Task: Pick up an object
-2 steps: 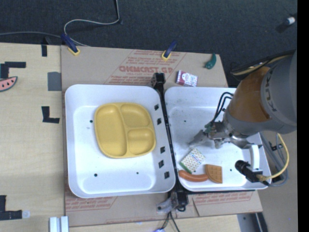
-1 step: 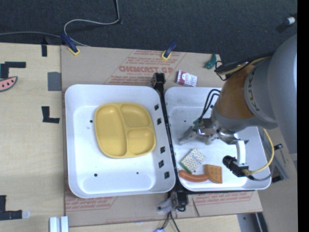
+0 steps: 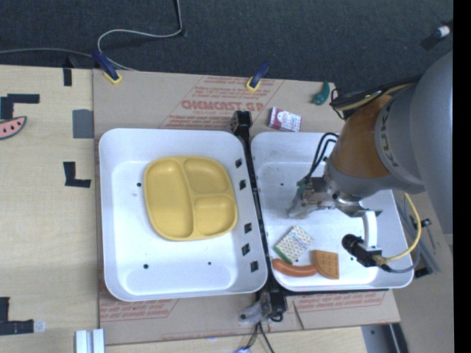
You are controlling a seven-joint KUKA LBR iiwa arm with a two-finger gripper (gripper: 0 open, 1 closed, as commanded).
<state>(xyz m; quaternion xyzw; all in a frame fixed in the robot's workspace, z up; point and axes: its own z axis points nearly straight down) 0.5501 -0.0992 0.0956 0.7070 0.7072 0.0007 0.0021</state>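
The right bin [image 3: 383,278] holds three small objects grouped at its near edge. A toy hot dog [image 3: 296,269], red-orange and elongated, lies flat with its long axis running left to right along the near wall, tilted very slightly so its left end sits a touch farther from the wall. Just beyond it sits a small checkered block [image 3: 293,243], white with green and red specks, turned like a diamond so one corner points toward the hot dog; the two appear to touch or nearly touch. To the right of the hot dog lies a brown waffle-like piece [image 3: 326,263], roughly square, its left edge against the hot dog's right end. The gripper [image 3: 303,201] hangs low over the middle of the right bin, reached in from the right under the grey arm with its orange band [image 3: 362,147]. All three objects lie nearer than the gripper, the checkered block closest to it, but apart from it. The fingers are too blurred and dark to resolve, so whether they are spread or closed cannot be told; nothing is visible between them. The left bin [image 3: 125,271] holds a yellow divided plate [image 3: 190,196], three compartments, lying flat near centre.
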